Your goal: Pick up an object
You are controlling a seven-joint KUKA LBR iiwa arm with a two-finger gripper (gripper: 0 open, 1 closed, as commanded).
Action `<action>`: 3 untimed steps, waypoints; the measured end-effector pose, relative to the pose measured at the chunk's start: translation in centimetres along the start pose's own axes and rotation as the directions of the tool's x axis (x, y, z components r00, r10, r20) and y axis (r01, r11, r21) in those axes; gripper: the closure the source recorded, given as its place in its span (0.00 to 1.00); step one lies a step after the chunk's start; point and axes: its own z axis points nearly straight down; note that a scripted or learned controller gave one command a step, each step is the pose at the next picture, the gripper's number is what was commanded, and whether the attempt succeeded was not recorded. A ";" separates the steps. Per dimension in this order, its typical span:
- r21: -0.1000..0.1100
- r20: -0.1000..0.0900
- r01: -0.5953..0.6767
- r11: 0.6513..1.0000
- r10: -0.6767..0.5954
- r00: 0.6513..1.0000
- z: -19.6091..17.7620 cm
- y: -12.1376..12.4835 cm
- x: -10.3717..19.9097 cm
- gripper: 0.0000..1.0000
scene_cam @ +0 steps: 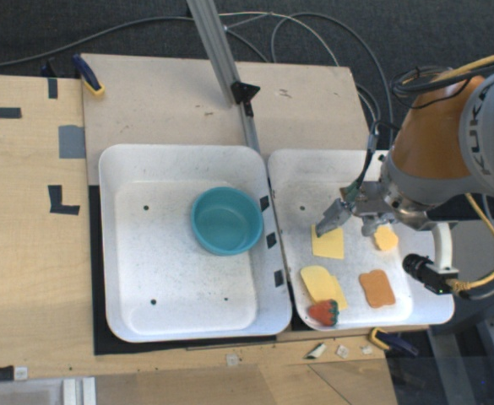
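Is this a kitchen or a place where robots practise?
Probably a robot lab, not a kitchen. A grey and orange arm reaches over two white bins on a plywood bench with loose cables. The food, like the strawberry, looks like toys.

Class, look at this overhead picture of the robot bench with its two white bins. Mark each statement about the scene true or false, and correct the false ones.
1. The teal bowl sits in the left bin. True.
2. The gripper is over the left bin. False: it is over the right bin, above a yellow wedge piece.
3. An orange oblong piece lies in the right bin. True.
4. The red strawberry-like piece lies inside the bowl. False: it lies at the right bin's near edge, next to a pale yellow slab.
5. The bowl lies tipped on its side. False: it stands upright, opening upward.
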 end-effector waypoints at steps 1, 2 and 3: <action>0.000 0.000 0.000 1.000 0.000 1.000 0.0 0.0 0.0 0.00; 0.005 0.001 -0.001 1.000 0.001 1.000 4.8 0.6 -0.4 0.00; 0.005 0.000 -0.001 1.000 0.001 1.000 10.9 1.1 -0.8 0.00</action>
